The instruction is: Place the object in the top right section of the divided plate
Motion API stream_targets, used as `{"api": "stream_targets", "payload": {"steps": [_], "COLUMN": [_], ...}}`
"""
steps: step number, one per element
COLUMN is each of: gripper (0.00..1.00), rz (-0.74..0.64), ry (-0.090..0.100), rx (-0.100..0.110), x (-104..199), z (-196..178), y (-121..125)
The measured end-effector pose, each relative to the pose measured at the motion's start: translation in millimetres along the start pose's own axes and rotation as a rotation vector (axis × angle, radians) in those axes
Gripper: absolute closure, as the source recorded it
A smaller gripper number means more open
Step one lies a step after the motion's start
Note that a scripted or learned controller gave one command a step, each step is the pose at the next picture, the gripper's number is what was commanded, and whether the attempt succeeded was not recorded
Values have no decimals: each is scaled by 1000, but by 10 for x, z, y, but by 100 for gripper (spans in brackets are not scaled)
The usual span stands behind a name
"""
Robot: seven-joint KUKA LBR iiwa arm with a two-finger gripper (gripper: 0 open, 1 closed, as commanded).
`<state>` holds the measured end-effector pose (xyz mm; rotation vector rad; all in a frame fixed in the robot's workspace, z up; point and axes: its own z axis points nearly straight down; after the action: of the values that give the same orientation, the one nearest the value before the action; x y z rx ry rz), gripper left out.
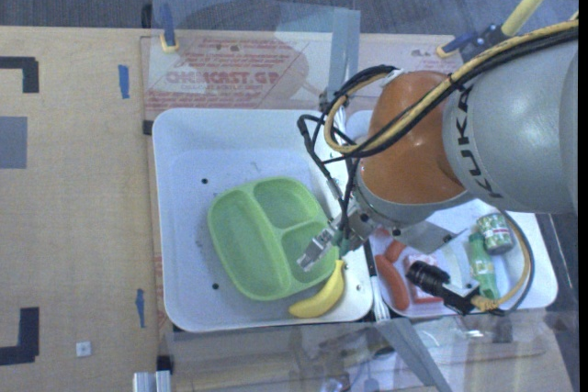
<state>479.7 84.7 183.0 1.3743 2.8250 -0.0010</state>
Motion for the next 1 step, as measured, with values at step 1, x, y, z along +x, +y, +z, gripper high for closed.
{"api": "stream_targets", "payload": {"steps": [1], "gripper": [0], "rz": [0], "ry": [0], "rx": [0], "x": [0], "z": [0], "y": [0]}}
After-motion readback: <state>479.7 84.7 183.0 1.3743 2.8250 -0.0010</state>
